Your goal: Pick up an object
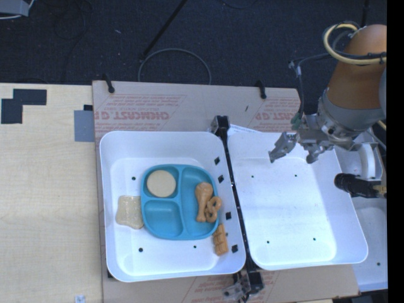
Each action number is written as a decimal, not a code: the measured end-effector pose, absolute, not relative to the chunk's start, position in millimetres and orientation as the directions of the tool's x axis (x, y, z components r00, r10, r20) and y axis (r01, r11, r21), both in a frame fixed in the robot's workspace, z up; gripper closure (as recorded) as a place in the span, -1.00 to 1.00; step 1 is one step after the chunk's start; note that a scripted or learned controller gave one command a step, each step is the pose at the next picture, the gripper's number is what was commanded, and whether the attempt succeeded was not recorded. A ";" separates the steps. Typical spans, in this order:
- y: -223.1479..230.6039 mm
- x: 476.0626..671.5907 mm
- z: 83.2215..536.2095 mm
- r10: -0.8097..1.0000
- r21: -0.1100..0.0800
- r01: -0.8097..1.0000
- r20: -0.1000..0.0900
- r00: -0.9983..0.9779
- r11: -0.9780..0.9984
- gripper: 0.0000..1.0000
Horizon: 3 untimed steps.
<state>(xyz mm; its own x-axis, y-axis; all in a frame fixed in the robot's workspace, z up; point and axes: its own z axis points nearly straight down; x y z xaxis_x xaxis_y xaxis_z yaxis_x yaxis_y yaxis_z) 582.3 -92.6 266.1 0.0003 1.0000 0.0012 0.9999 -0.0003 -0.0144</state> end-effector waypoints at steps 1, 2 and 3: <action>-92.7 584.3 273.3 1.000 -0.001 1.000 0.000 -0.001 0.001 -1.00; -85.0 575.5 220.0 1.000 -0.008 1.000 0.001 -0.001 0.001 -1.00; -91.7 576.4 172.7 1.000 -0.008 1.000 0.001 0.001 -0.001 -1.00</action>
<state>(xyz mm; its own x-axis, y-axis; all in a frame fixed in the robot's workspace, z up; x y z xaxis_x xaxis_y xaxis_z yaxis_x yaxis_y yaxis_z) 576.4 -91.7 172.7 0.0007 1.0000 0.0009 1.0000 -0.0007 -0.0084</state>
